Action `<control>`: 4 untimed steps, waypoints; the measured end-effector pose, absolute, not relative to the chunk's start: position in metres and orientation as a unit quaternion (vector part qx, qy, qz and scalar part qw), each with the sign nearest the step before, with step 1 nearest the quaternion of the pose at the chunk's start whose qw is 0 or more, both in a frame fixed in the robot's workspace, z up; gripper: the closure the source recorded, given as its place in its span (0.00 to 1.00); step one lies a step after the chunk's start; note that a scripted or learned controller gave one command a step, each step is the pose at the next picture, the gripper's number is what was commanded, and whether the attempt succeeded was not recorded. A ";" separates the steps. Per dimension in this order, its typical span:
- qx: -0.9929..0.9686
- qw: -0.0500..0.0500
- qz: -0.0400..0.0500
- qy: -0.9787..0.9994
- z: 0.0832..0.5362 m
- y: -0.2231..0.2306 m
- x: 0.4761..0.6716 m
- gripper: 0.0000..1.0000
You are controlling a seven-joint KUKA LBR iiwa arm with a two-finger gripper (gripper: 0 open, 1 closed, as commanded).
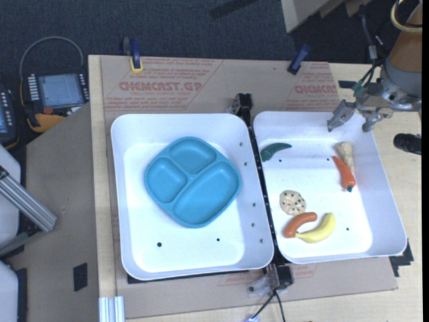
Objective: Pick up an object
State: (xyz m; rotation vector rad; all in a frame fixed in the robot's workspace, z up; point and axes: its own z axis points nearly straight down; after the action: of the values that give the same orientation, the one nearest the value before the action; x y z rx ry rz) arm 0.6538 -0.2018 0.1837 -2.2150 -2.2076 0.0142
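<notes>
Gripper (353, 117) sits at the upper right of the bench, above the back rim of the right bin (385, 200), w/ both fingers spread apart and nothing between them; one fingertip (333, 123) hangs over the rim's white edge, the other lies toward the arm side. The grey wrist and orange band lead off to the upper right corner. Right bin contents: a dark teal leaf-shaped piece (275, 150) near the back left, close to the divider btwn bins; a carrot (345, 171), orange w/ a pale top end, lying roughly front-to-back near the right-centre, just below the gripper but apart from it; a round speckled cookie (292, 201) at mid-left; a red-orange sausage (299, 224) in front of the cookie, touching or nearly touching a yellow banana (320, 229) that curves beside it toward the right. All items rest on the bin floor; none is lifted. Left bin (134, 247) holds a blue divided plate (193, 180), three compartments, lying flat approx. at centre. Both bins sit side by side on a brown board (201, 79) w/ red print, clamped at the back edge by a yellow-blue clamp (135, 54) and a blue clamp (298, 58).
</notes>
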 end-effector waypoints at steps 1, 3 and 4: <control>-0.707 0.000 0.000 -0.707 0.194 -0.201 0.657 0.00; -0.706 0.002 0.001 -0.708 0.107 -0.192 0.660 0.00; -0.707 0.001 0.001 -0.708 0.083 -0.191 0.660 0.00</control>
State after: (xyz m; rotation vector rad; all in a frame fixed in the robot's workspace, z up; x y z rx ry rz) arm 0.6600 -0.1912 0.0834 -2.2175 -2.2211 0.0034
